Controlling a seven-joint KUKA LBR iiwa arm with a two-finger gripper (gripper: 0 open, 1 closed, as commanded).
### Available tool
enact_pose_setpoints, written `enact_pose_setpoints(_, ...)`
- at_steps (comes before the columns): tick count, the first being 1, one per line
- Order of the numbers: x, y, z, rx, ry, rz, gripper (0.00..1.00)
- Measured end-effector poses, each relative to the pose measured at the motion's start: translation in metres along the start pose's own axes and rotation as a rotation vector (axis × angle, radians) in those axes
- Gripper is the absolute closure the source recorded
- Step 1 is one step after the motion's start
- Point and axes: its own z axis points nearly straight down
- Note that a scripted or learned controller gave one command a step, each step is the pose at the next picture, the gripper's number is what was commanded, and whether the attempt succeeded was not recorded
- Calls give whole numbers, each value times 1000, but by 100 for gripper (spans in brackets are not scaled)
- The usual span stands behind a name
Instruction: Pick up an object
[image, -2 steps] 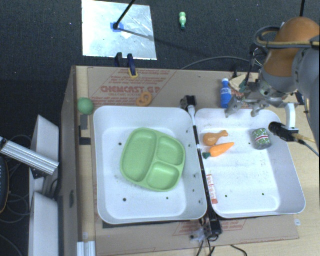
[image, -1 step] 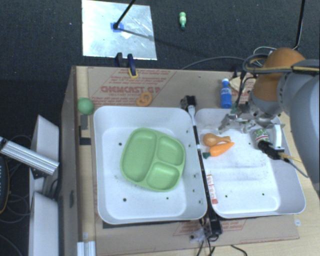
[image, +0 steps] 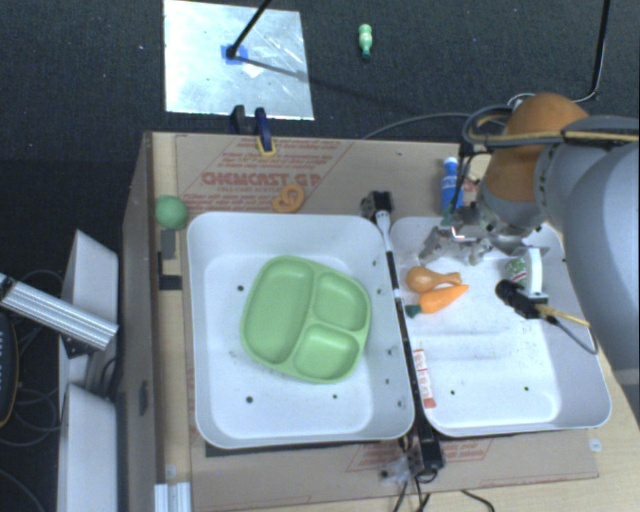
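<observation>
A: Where is the gripper (image: 455, 238)?
B: Over the right bin's (image: 500, 395) far edge; how far its fingers stand apart cannot be told.
A: And the objects?
B: An orange carrot (image: 445, 296) and tan piece (image: 430, 279) lie just below; a green tray (image: 305, 318) sits in the left bin (image: 215, 300).

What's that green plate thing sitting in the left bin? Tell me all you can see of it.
The green tray is a pale green, plastic-looking dish with rounded corners, divided into three compartments: one large on its left, two smaller on its right. It lies flat and right way up on the floor of the left white bin, turned a little askew to the bin's walls. Nothing lies in its compartments, and nothing but the bin touches it.
</observation>
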Motion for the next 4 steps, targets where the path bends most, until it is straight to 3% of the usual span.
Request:
enact_pose_setpoints(1, 26, 0, 0, 1, 0, -1, 0)
enact_pose_setpoints(4, 19, 0, 0, 0, -1, 3, 0)
